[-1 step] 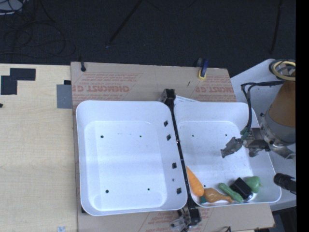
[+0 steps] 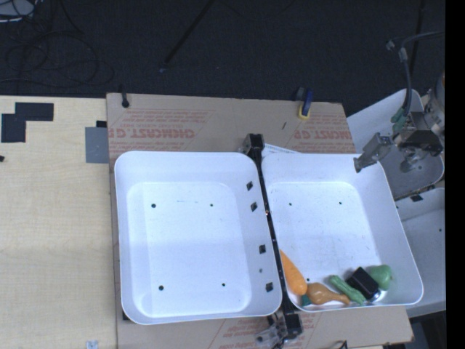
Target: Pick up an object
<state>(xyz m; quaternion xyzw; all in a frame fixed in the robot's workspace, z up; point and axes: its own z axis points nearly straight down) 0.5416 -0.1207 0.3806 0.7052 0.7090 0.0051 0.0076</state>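
The right white bin (image 2: pixel 327 217) holds a cluster of small items in its near right corner. An orange carrot-shaped piece (image 2: pixel 292 273) lies by the divider, with a tan-orange piece (image 2: pixel 323 294) beside it. Further right are a long green item (image 2: pixel 345 288), a black block (image 2: pixel 362 283) and a round green item (image 2: pixel 380 274), all touching or overlapping. My gripper (image 2: pixel 372 153) hangs at the bin's far right corner, above the rim and well apart from the cluster. Nothing shows in it.
The left white bin (image 2: pixel 123 231) sits beside the right one, with a black clipped divider (image 2: pixel 263 217) between them. Both rest on a cardboard sheet (image 2: pixel 189 122) with a blue clip (image 2: pixel 306 104) at its far edge. Wooden bench top (image 2: pixel 51 231) lies to the left.
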